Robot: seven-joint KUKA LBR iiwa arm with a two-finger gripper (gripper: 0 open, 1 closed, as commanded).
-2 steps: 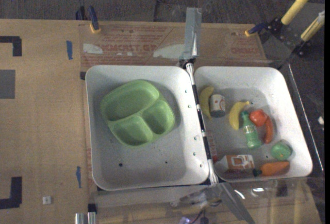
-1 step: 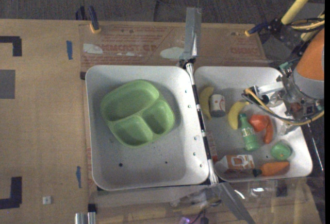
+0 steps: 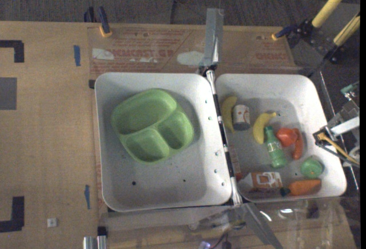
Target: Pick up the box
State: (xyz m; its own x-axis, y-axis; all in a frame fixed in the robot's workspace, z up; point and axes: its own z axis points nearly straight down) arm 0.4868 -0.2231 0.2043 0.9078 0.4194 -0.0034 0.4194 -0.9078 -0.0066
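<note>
Right now the box (image 3: 266, 180) lies flat at the near edge of the right bin (image 3: 303, 85), with a carrot (image 3: 304, 187) just beside it and a green bottle (image 3: 275, 150) just behind. The left bin (image 3: 108, 173) holds a green divided plate (image 3: 152, 125). Over at the right rim there's hardware that looks like the gripper (image 3: 337, 139), though I cannot tell its state. To my eye the approach has hardly begun: next it must swing across above the box and descend clear of the carrot.
</note>
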